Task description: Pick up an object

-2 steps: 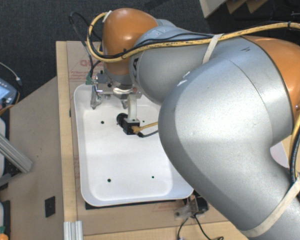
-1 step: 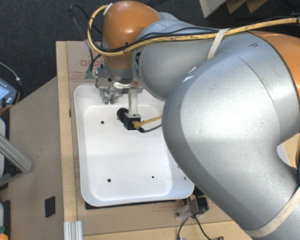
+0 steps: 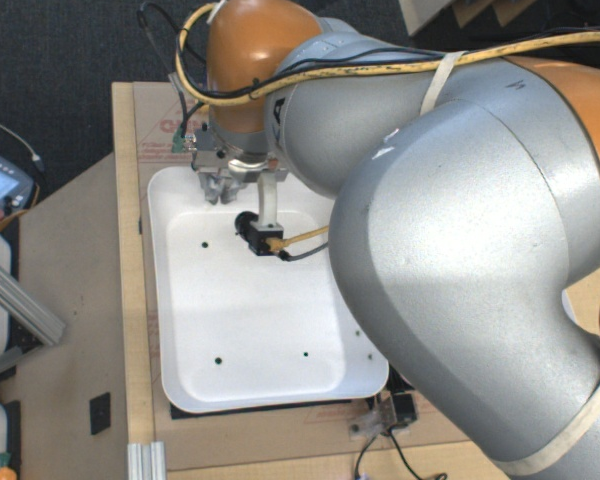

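Observation:
My gripper [image 3: 218,190] hangs from the orange-banded wrist over the far edge of the left white bin [image 3: 180,368], close to its back wall. I see nothing held under it. The bin's white floor carries a few small dark dots [image 3: 206,245]. The grey bulk of my arm hides the right part of this bin and whatever lies beyond it.
The bin rests on a brown board [image 3: 140,298] with a narrow strip around it. Left of the board lie an aluminium rail [image 3: 20,303] and a small black piece [image 3: 99,413]. A small connector with wires [image 3: 390,413] sits at the bin's near right corner.

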Robot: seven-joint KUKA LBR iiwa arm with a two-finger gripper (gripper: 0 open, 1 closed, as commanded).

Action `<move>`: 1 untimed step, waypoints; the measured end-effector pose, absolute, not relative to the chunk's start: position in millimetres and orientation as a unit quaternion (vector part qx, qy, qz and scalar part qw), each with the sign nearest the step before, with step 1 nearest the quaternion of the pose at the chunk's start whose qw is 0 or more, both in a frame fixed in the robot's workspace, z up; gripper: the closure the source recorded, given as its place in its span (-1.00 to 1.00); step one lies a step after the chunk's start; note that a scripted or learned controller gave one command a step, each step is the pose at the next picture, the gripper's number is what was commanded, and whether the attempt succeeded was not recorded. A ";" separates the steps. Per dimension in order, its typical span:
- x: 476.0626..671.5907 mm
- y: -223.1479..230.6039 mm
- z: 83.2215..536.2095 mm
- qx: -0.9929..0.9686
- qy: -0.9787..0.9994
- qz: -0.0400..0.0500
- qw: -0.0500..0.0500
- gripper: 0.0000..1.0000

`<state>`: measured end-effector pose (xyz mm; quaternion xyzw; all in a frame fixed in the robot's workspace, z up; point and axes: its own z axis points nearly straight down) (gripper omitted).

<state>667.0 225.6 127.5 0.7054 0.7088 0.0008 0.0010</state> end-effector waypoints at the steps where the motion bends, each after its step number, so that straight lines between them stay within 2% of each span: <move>1: 667.3 226.1 137.7 0.705 0.709 0.002 0.002 1.00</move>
